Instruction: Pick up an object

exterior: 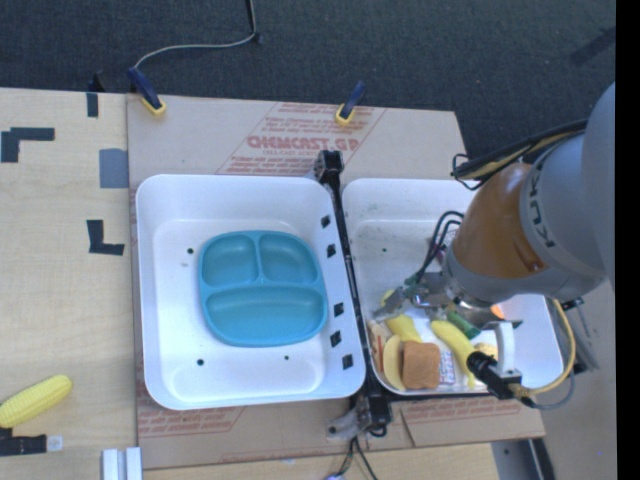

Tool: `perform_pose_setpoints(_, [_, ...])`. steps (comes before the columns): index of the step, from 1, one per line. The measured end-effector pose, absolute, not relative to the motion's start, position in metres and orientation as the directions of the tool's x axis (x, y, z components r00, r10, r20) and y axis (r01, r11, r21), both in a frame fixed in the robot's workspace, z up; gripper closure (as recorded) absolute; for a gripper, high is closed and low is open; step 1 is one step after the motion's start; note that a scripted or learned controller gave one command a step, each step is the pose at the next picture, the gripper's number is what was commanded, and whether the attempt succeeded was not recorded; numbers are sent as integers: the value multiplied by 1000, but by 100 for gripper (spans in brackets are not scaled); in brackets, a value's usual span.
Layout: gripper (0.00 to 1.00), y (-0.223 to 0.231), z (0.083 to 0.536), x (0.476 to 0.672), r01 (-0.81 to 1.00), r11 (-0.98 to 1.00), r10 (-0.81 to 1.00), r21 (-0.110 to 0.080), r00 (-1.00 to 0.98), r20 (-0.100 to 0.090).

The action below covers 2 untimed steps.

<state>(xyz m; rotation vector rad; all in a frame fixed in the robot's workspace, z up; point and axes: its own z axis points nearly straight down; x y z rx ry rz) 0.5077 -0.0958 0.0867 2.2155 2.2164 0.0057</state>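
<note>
The right bin (400, 218) holds a cluster of small items in its near half. Among them are a yellow banana-shaped piece (403, 327), a second yellow piece (455, 339), a brown bread-like block (421, 364) and a bit of green (462, 321). My gripper (408, 298) hangs low over this pile, just above the left yellow piece. The grey wrist and orange band (500, 233) cover the bin's right part. Whether anything sits in the gripper is hidden.
A blue divided plate (264, 288) lies in the middle of the left bin (170, 208). A black divider with clips (340, 268) runs between the bins. A yellow corn cob (35, 400) rests on the bench at the lower left. Two yellow clamps (148, 95) hold the cardboard's far edge.
</note>
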Motion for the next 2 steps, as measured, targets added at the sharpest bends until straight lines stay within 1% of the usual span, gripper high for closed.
perform_pose_setpoints(1, [100,-96,98,510,1000,-1,1000,13,1,-3])
perform_pose_setpoints(2, [100,-45,185,551,1000,2,1000,1,-2,0])
